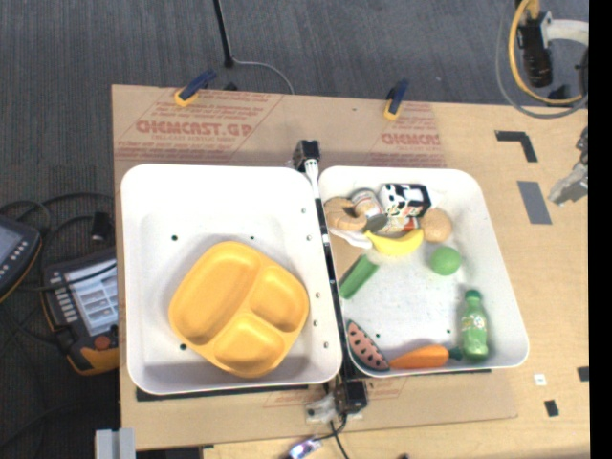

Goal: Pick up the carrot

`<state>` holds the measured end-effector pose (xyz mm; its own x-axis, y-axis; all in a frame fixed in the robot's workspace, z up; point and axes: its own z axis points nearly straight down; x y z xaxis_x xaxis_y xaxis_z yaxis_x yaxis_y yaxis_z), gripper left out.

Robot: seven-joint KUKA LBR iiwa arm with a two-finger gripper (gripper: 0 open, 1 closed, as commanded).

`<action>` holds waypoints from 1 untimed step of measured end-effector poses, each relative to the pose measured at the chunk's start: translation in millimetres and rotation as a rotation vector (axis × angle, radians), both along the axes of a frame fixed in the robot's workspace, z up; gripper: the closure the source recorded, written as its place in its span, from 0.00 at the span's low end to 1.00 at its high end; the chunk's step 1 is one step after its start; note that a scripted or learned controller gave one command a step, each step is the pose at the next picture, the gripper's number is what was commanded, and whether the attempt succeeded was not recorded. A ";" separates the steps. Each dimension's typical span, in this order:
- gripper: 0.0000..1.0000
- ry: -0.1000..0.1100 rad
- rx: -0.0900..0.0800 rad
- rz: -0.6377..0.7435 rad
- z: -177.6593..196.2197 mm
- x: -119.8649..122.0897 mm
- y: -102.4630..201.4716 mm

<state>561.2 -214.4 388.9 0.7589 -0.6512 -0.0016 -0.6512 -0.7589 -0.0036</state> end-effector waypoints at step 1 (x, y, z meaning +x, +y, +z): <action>1.00 0.004 0.001 0.014 -92.8 34.7 -5.1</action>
<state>595.9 -219.6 296.1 0.7681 -0.6404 -0.0056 -0.6404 -0.7681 -0.0020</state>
